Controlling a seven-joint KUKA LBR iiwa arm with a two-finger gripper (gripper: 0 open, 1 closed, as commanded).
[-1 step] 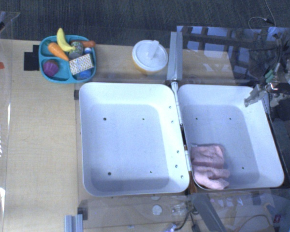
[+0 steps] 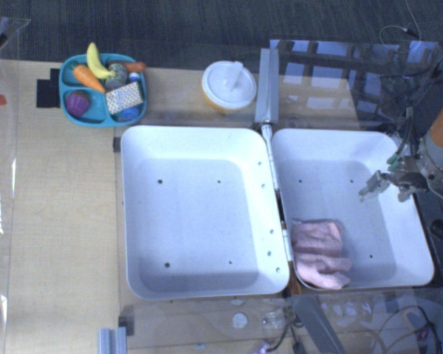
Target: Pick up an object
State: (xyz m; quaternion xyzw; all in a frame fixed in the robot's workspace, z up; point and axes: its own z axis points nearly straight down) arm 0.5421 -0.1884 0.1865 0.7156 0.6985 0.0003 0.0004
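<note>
A crumpled pink cloth (image 2: 321, 252) lies in the near left corner of the right bin (image 2: 332, 168). My gripper (image 2: 388, 187) hangs over the right side of that bin, up and to the right of the cloth and well apart from it. Its two fingers are spread, so it is open with nothing between them. One fingertip (image 2: 369, 190) points left toward the bin's middle.
The left bin (image 2: 192, 205) sits beside the right one, with a metal divider (image 2: 264, 87) running back between them. Behind the left bin stand a blue tray of toy food (image 2: 103, 87) and a white lidded bowl (image 2: 229, 85). Cables hang at the far right.
</note>
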